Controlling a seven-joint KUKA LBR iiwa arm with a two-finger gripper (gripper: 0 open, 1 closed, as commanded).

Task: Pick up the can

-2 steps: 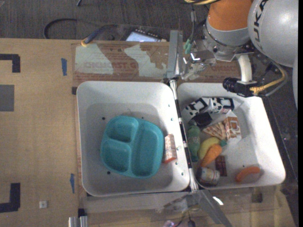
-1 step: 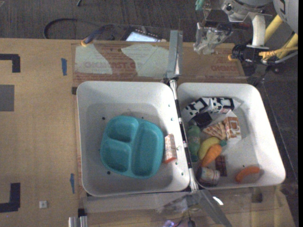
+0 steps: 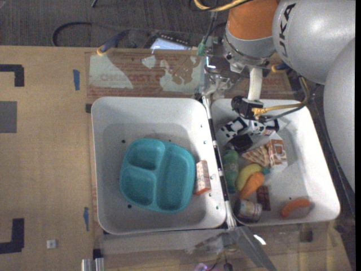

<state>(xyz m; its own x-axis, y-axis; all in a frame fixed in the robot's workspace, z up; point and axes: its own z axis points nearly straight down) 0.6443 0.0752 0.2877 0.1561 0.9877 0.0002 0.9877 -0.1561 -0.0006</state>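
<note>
The can (image 3: 248, 210) lies on its side in the near left corner of the right bin (image 3: 321, 168), silver end and dark label showing. It sits just below an orange carrot (image 3: 252, 185) and beside a small brown block (image 3: 263, 197). My gripper (image 3: 215, 90) hangs over the far end of the divider between the two bins, well away from the can, with nothing seen in it.
The right bin also holds a cow-patterned toy (image 3: 243, 127), a waffle-print box (image 3: 271, 153), a green item (image 3: 230, 165), a yellow banana (image 3: 247, 173) and an orange piece (image 3: 295, 206). The left bin (image 3: 107, 123) holds a teal divided plate (image 3: 158, 175) and a small orange box (image 3: 202, 177).
</note>
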